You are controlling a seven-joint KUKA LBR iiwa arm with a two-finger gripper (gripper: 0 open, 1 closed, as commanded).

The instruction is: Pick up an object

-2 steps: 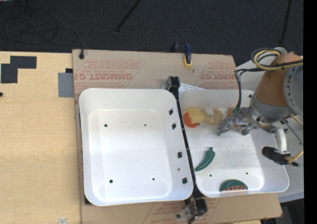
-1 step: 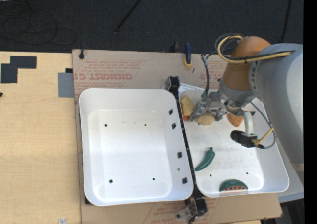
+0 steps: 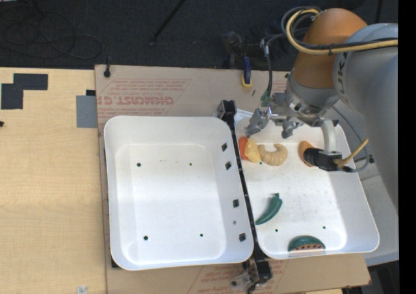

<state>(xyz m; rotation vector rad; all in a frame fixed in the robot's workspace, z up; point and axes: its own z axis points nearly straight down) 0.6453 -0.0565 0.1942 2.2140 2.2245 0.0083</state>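
End effector (image 3: 271, 129) open over the far end of the right bin (image 3: 338, 211), holding nothing.

The arm (image 3: 364, 71) reaches in from the right, and its two fingers (image 3: 256, 123) stand apart with only air between them, just above a pale croissant (image 3: 273, 154) that lies on the bin floor. An orange-red piece (image 3: 249, 148) touches the croissant's left end, close to the wall shared with the left bin (image 3: 169, 195). A small orange lump (image 3: 305, 150) sits near the croissant's right side. Nearer the front lie a green pepper (image 3: 269, 209) and, by the front rim, a melon slice (image 3: 305, 243). Both bins rest on the bench (image 3: 45, 188).
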